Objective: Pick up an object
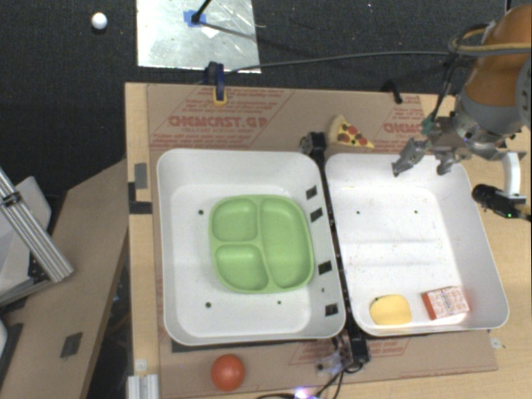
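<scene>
Grey claw (425,165) hangs wide open, holding nothing, over the right bin's (490,281) far edge, well apart from the yellow lump (390,309) and red box (445,302).

A single fixed camera is mounted above the surface (274,110) and looks down at a slant. Both white bins, the left bin (179,223) and the right bin (474,248), fall within its moderately distant view. The arm (495,73) enters beyond the right bin's far corner.

Brown cardboard sheet (249,110) under the bins: red print "CHEMCAST GP" left of centre; a similar red mark at right, partly hidden, unreadable.
</scene>
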`<act>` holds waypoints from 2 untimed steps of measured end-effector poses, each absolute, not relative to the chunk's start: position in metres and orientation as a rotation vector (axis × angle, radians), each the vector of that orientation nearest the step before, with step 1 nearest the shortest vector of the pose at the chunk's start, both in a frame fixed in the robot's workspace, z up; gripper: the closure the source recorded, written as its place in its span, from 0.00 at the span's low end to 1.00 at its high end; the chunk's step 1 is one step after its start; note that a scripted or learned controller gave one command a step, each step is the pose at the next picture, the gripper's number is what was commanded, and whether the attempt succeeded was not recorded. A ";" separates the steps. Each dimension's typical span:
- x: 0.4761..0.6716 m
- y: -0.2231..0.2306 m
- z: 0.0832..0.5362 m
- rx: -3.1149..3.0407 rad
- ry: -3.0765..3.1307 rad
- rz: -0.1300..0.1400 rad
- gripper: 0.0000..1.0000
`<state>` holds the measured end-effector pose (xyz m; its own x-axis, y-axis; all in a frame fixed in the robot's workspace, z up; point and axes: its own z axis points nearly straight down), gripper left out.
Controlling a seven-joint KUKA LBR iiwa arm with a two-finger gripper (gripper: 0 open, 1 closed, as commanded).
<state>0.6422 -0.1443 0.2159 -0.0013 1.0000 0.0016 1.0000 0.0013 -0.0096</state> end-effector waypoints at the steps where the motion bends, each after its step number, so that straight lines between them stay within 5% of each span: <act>1: 0.645 -0.144 0.223 -2.218 -2.226 -0.001 0.00; 2: 0.636 -0.143 0.177 -2.219 -2.222 0.002 0.00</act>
